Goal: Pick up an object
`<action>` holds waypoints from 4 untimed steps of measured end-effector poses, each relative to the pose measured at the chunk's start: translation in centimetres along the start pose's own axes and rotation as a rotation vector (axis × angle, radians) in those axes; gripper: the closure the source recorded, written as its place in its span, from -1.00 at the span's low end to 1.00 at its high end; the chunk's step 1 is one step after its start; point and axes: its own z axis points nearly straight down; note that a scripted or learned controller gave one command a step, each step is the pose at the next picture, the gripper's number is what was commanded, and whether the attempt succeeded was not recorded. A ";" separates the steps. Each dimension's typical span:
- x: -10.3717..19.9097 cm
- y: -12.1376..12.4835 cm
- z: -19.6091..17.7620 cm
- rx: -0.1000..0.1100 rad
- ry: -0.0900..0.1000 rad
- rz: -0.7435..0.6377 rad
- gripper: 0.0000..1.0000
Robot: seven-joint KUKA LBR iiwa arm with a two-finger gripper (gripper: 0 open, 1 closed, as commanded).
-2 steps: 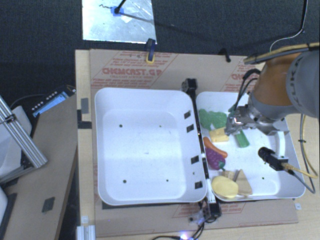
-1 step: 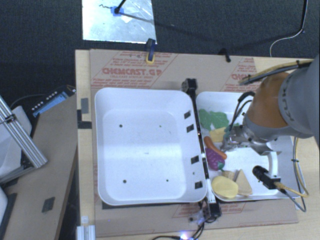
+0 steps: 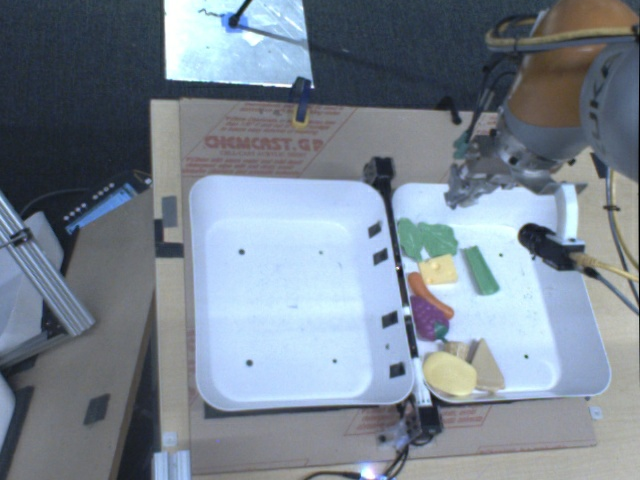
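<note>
The right bin [image 3: 560, 318] holds several toy foods along its left side: a green leafy piece [image 3: 428, 237], a yellow cheese block [image 3: 438, 269], a green bar [image 3: 480, 269], an orange carrot [image 3: 430, 296], a purple grape bunch [image 3: 429, 318], a yellow round piece [image 3: 449, 373] and a tan wedge [image 3: 486, 364]. My gripper [image 3: 466, 190] hangs over the bin's back left corner, above and behind the leafy piece. I see nothing between its fingers.
The left bin [image 3: 290, 288] lies beside the right one, with black clips along the shared divider [image 3: 395, 268]. A black fitting [image 3: 545, 243] juts over the right bin's right side. A foil sheet [image 3: 240, 28] lies at the back.
</note>
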 end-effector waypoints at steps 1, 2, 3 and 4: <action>3.3 2.2 -11.2 0.005 0.001 0.002 1.00; 9.0 6.0 -16.6 0.012 0.002 0.001 1.00; 14.7 6.5 -24.9 0.011 0.003 0.001 1.00; 26.7 6.5 -27.2 0.019 0.006 -0.004 1.00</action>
